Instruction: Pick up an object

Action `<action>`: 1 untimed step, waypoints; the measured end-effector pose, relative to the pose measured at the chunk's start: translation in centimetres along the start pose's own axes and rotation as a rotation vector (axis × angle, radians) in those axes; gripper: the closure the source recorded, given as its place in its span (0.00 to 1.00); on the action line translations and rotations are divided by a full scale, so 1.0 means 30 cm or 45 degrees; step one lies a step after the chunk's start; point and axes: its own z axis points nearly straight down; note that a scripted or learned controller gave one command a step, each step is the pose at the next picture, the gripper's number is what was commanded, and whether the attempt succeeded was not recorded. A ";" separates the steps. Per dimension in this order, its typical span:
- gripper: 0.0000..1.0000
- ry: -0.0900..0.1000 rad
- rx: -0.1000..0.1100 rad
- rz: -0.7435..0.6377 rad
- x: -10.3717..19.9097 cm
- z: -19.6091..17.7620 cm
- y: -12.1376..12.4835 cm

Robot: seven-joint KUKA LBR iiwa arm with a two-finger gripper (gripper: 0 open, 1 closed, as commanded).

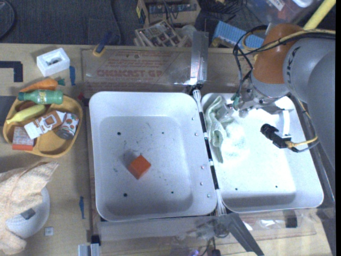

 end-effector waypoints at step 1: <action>0.00 0.000 0.000 0.000 0.000 0.000 0.000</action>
